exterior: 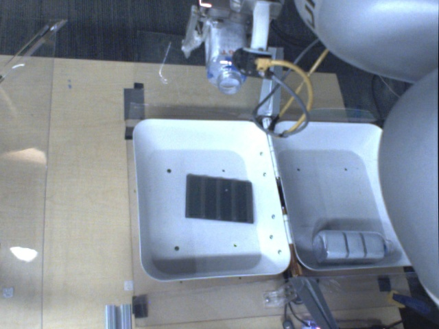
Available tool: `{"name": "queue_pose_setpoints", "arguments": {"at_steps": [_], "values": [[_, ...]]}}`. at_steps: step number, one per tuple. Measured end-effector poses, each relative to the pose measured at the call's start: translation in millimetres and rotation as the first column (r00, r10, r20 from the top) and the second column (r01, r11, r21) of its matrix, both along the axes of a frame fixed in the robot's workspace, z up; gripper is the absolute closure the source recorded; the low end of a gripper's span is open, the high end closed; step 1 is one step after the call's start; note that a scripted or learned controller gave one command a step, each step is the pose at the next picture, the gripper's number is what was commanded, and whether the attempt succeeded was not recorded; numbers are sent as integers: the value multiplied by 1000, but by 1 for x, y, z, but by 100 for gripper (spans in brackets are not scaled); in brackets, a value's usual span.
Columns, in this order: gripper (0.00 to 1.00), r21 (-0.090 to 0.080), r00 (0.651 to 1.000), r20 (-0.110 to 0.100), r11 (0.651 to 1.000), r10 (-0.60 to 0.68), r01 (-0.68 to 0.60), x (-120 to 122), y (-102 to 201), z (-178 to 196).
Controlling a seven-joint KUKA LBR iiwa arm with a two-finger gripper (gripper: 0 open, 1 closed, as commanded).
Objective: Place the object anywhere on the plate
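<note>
My gripper hangs high at the top of the camera view, beyond the far edge of the left bin. A clear plastic bottle with a bluish end sits between its fingers, tilted down toward the bench, and the gripper is shut on it. The plate is a dark ridged rectangle lying flat in the middle of the left bin, well below and nearer than the bottle. Nothing rests on the plate.
A grey ridged block lies in the near part of the right bin. A yellow cable loops down from the wrist to the bins' far junction. The arm's big grey body covers the upper right.
</note>
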State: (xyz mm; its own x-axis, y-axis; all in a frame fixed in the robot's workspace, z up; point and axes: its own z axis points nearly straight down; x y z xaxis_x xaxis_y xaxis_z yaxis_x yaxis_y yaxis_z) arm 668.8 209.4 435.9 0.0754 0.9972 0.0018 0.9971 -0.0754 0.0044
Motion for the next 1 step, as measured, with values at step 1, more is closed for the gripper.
{"name": "queue_pose_setpoints", "arguments": {"at_steps": [1], "values": [[0, 0, 999, 0, 999, 52, -52, 0, 13, 0]]}}
